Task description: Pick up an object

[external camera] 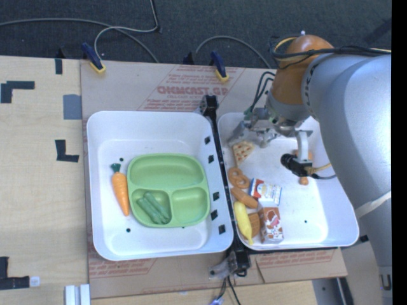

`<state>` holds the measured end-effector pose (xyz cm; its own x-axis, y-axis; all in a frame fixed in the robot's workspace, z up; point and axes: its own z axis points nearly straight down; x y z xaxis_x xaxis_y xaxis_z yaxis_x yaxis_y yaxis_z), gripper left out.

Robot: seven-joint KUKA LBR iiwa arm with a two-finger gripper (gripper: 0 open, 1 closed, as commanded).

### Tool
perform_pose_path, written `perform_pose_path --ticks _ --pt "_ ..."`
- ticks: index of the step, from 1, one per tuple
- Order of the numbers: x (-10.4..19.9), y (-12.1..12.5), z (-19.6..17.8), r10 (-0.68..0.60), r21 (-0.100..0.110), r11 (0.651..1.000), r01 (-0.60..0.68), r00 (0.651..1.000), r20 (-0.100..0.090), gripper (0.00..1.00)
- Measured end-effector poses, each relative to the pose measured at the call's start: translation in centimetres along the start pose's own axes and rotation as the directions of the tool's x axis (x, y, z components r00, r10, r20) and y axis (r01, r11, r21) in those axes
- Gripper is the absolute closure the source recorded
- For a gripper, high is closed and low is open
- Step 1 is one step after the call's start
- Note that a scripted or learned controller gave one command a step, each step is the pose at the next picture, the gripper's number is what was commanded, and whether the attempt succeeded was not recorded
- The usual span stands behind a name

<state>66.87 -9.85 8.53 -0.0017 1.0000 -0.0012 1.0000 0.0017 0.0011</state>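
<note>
Jaws (pixel 254 131) hover near right bin's (pixel 331 230) far-left corner, over waffle (pixel 242 150).

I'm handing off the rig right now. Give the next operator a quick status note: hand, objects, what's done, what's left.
Hand: low over the back of the right bin, near the waffle piece; grip state unreadable from here.
Right bin, along its left wall: pretzel, hot dog, banana, two small cartons.
Left bin: carrot, green tray holding green beans.
Done: nothing visibly lifted.
Left: grasp and lift one object.
</note>
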Motion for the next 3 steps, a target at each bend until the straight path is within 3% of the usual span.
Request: perform_pose_path --ticks 3 --pt "0.01 0.00 0.00 0.001 0.000 1.000 -0.001 1.000 0.000 0.00"
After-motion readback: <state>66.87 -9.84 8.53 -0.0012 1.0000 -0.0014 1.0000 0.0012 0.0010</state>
